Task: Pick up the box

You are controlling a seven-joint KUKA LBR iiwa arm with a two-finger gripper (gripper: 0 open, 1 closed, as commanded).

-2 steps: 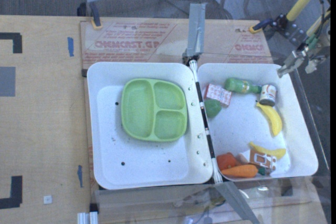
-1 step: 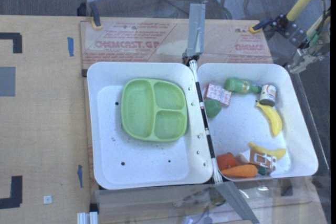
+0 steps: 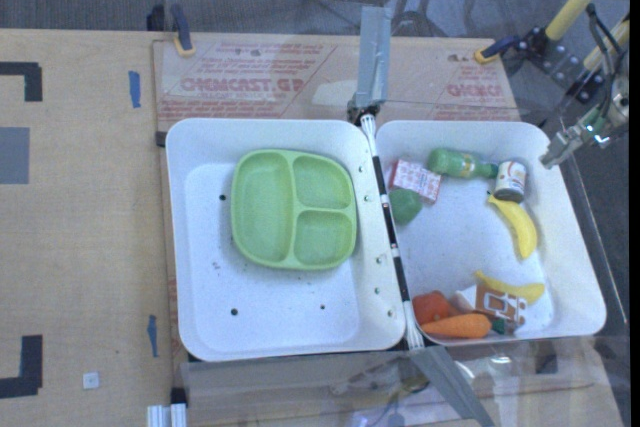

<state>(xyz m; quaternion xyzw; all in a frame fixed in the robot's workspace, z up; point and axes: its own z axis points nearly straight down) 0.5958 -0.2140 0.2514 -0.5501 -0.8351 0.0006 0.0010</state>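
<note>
Two shallow white bins sit side by side on the bench. The left bin (image 3: 200, 315) carries a green divided plate (image 3: 294, 209) near its far right part. The right bin (image 3: 580, 285) carries the smaller things.

Along the right bin's far edge lie a green bottle (image 3: 458, 163) and, beside it, a small can (image 3: 511, 180). A banana (image 3: 518, 225) lies near the right edge, and a second banana (image 3: 512, 290) lies toward the near right corner, touching a small carton with an orange label (image 3: 497, 305). A carrot (image 3: 460, 326) and a red piece (image 3: 432, 306) lie at the near left corner. A green rounded object (image 3: 405, 206) lies against the left edge.

The box (image 3: 415, 181), white with a red print, lies flat at the right bin's far left corner, just beside the green rounded object and near the bottle's base. Its long axis runs roughly from the far left corner toward the bin's middle, slightly slanted to the bin's edges; which end is the top cannot be told.

The gripper (image 3: 560, 150) hangs at the right bin's far right corner, well apart from the box. Whether its jaws are spread or closed cannot be told.

Judged progress: nothing is grasped. The approach across the bin, the descent, the closing and the lift are all left to do.
</note>
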